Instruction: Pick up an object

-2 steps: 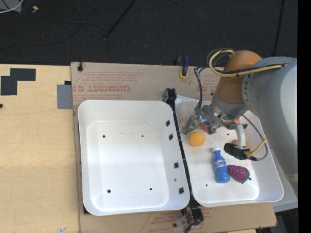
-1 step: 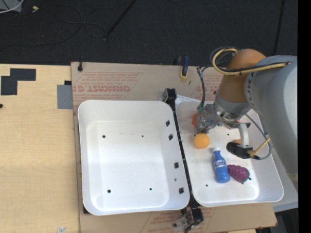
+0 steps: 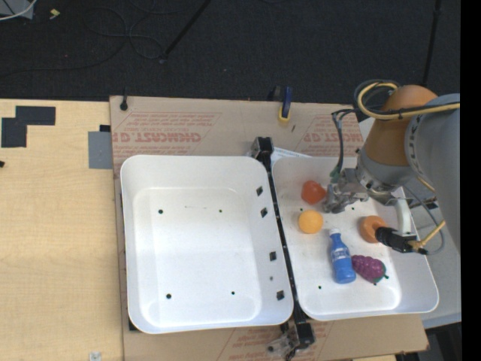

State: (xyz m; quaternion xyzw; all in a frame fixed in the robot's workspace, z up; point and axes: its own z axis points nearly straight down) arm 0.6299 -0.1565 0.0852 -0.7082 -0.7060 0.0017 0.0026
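Purple grapes (image 3: 369,268) and a blue bottle (image 3: 342,258) lie lowest in frame as the gripper (image 3: 340,198) hangs over the right bin (image 3: 421,295), right of centre.

We see five candidates in that bin: the grapes and bottle at lower right, a yellow-orange ball (image 3: 310,222) toward the middle, a red fruit (image 3: 313,192) just above it, and an orange piece (image 3: 370,228) at far right beside the arm's cabling. The left bin (image 3: 143,307) sits alongside. We cannot tell whether the jaws are parted or closed (wrist hardware hides them), and we see nothing held. Our worry: the red fruit lies just beside the gripper, with the ball close below, so a slightly off descent could nudge either rounded piece and send it rolling clear before any grasp closes.
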